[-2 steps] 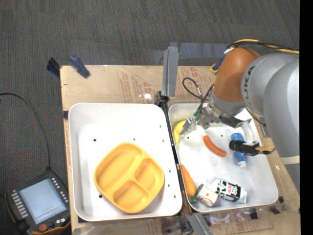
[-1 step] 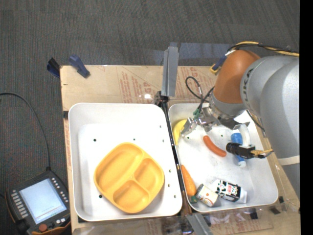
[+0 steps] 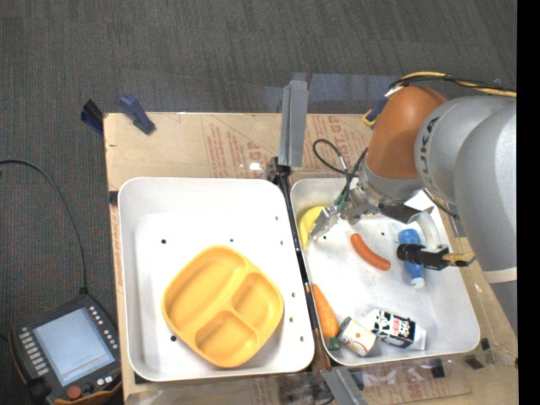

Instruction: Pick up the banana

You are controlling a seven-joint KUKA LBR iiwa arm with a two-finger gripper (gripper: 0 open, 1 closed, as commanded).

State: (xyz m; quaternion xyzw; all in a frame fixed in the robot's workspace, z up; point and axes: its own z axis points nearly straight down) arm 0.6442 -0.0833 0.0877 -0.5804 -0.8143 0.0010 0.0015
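A milk carton (image 3: 392,328) and a carrot (image 3: 325,310) lie at the right bin's (image 3: 460,327) near edge. Farther back, the banana (image 3: 309,222) rests in that bin's far-left corner, with the gripper (image 3: 325,224) touching its right side; its opening cannot be made out.

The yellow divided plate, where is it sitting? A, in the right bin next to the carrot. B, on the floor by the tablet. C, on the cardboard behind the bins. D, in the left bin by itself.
D: the yellow divided plate lies on the floor of the left bin, while the carrot lies in the right bin.
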